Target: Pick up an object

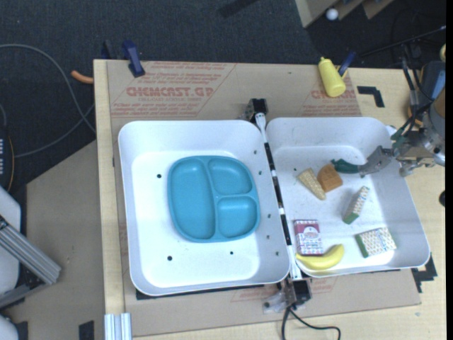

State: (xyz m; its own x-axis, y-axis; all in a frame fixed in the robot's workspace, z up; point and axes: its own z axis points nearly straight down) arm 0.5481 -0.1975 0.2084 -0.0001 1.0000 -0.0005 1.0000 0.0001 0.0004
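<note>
Here the gripper (376,160) sits at the right edge of the right bin (407,211), low over its rim, pointing left into the bin. Whether it is wide or narrow I cannot tell; nothing shows held in it. Just beside its tip, to the left, lies a small dark green piece (345,166), close enough that touching or apart is unclear. Next left of that is a brown block (330,178), and touching it on the far side a pale wedge (311,183). Below the gripper, toward the near rim, lies a slim speckled stick (357,205) on a slant. Nearer still are a checked green-edged pad (375,241), a small red-and-white packet (307,235), and a banana (321,258) against the near rim, just below the packet. Well away to the left, the left bin (141,190) holds a blue divided tray (212,197). Behind the bins, on the board, stands a yellow bottle (330,77).
</note>
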